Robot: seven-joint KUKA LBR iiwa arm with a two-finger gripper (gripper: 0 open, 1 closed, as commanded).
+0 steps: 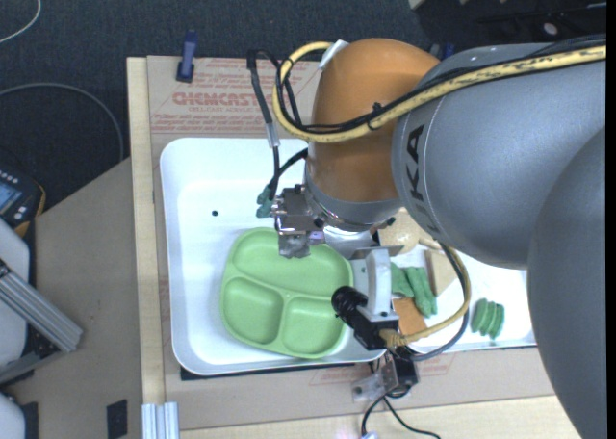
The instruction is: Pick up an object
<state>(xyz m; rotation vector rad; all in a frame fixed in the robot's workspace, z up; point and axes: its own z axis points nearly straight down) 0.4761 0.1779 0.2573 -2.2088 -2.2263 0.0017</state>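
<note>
A light green divided plate (281, 304) lies in the left white bin (192, 235), toward its front right. The arm's orange wrist section hangs over the bin's right half, and my gripper (293, 233) points down at the plate's far rim, touching or just above it. The wrist hides most of the fingers. In the right bin, green bean-like pieces (420, 289) and another green piece (488, 317) lie beside an orange item (408, 315).
The grey arm body covers most of the right bin. Cables loop around the wrist. A small dark speck (215, 215) lies on the left bin's floor. A blue clip (187, 55) sits on the cardboard behind the bins.
</note>
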